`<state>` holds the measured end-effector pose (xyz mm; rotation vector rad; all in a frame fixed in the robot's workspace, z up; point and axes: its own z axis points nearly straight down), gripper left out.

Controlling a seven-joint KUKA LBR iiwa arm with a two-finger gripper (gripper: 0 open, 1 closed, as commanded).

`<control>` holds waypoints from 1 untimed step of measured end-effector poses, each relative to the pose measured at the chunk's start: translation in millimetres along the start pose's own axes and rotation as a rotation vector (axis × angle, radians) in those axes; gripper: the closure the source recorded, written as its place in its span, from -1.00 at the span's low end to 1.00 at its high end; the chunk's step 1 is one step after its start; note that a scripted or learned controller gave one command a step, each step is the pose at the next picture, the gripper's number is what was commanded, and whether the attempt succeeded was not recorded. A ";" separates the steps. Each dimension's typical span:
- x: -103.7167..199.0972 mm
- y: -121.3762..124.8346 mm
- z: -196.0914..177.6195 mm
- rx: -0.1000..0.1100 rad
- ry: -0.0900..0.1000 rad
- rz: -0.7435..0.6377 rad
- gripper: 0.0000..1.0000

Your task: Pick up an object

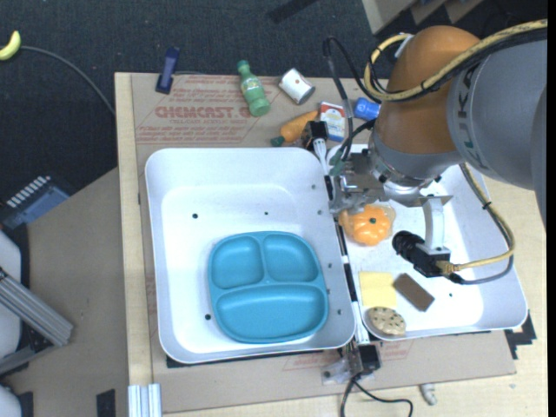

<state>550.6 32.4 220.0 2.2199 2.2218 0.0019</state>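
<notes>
The gripper hung just above the orange pumpkin at the right bin's nine o'clock edge, seemingly lined up for a grab.

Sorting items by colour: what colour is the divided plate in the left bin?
Light blue; the divided plate shows best in the camera view.

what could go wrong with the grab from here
1. The gripper sits right above the small orange pumpkin, which lies close to the right bin's left wall. The gripper may hit the wall or push the pumpkin against it.
2. The pumpkin looks round and may roll or slip out.
3. The yellow square, brown block and cookie lie nearby and could get knocked.
</notes>
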 end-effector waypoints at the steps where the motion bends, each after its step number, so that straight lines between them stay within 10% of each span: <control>1: 27.3 -33.6 -29.6 0.003 0.001 -0.001 1.00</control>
